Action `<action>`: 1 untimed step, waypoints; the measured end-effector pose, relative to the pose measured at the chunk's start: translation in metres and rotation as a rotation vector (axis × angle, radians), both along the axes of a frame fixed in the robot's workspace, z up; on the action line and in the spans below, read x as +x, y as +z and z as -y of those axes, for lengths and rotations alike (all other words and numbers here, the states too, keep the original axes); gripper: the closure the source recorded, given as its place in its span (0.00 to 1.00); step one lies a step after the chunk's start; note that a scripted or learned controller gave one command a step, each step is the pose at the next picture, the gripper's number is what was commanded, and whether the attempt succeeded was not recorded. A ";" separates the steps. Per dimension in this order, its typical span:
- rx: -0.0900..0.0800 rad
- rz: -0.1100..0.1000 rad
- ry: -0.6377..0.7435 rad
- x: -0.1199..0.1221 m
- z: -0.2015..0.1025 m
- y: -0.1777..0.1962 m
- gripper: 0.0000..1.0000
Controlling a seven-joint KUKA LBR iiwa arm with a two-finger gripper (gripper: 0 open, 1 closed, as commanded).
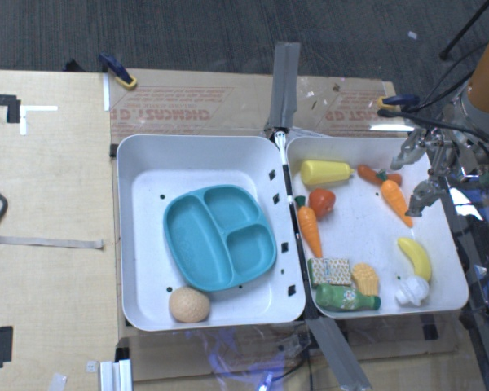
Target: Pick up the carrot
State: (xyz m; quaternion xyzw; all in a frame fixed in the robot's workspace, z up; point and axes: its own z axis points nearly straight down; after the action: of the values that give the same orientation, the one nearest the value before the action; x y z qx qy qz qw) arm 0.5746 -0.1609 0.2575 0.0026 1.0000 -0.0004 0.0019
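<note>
Three orange carrots lie in the right bin (367, 226). One carrot (310, 229) rests along the bin's left wall, below a red tomato (322, 201). A second carrot (396, 201) lies slanted near the right side, and a smaller carrot (370, 173) sits just above and to its left. My gripper (414, 178) hovers over the bin's upper right part, open, with nothing between its fingers. Its lower fingertip (419, 199) is right beside the slanted carrot's right edge.
The right bin also holds a yellow vegetable (326, 172), a banana (415, 257), a white garlic (410, 291), a corn cob (365, 279), a cracker box (330, 270) and a green packet (346, 300). The left bin (138, 243) holds a blue divided plate (220, 236) and a beige ball (189, 305).
</note>
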 end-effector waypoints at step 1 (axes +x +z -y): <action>0.001 0.000 -0.064 0.051 0.017 -0.127 0.00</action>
State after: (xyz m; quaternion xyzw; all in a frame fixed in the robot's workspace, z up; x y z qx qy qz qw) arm 0.6256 -0.1783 0.1305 0.0344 0.9994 -0.0001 0.0018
